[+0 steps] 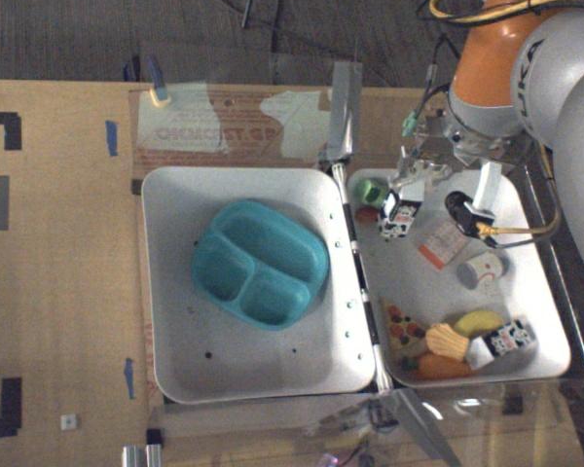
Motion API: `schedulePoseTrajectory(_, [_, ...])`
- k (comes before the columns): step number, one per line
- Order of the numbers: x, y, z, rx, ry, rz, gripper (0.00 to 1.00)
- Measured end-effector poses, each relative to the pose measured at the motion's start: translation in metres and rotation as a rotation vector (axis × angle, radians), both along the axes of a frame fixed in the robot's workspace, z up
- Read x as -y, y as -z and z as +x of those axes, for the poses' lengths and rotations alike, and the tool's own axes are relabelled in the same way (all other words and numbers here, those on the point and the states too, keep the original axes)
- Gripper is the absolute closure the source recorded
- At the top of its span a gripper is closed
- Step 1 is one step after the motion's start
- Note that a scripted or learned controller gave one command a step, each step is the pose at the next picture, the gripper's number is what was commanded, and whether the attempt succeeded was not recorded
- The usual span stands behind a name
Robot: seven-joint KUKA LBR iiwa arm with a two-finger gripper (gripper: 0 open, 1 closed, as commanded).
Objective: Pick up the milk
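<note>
We see the gripper (410,185) low over the far left part of the right bin (545,353), directly above a milk carton (399,218) with cow patches. The carton lies just below the fingertips, its long axis running roughly toward us, beside a green object (371,192). Whether the jaws are spread or pinching it, we cannot tell. A second cow-patched carton (511,338) lies well apart, near the bin's front corner.

The wooden bench (58,290) bears two shallow white bins side by side, the left bin (175,358) and the right bin (540,353).
</note>
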State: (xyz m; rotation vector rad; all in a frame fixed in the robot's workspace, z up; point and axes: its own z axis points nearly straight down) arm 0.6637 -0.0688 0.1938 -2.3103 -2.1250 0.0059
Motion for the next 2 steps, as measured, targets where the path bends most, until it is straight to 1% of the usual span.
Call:
schedulePoseTrajectory(1, [-0.001, -0.006, 0.001, -0.003, -0.003, -0.002, 1.0])
schedulePoseTrajectory(2, [0.006, -0.049, -0.024, 0.002, 0.313, -0.002, 1.0])
